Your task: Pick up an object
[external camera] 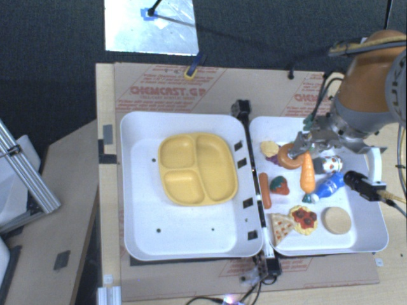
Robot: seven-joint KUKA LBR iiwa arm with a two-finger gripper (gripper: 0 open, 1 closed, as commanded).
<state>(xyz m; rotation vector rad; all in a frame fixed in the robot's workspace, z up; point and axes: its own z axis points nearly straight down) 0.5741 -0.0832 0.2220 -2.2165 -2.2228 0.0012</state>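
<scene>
The right bin (380,231) holds several toy foods. My gripper (305,143) hangs low over the bin's upper middle, right above a brown ring-shaped piece (288,158) and the top of an orange carrot (307,174). Around them lie a yellow piece (269,149), a white and red ball (331,165), a blue bottle (328,187), a red and green fruit (278,184), a sausage (264,191), a pizza slice (278,227), a small topped pizza (304,218) and a tan disc (336,220). Nothing is visibly lifted.
The left bin (191,230) carries a yellow divided plate (196,168). A black divider (249,164) runs between the bins. Cardboard (165,88) lies under both, with a shiny sheet (149,18) behind.
</scene>
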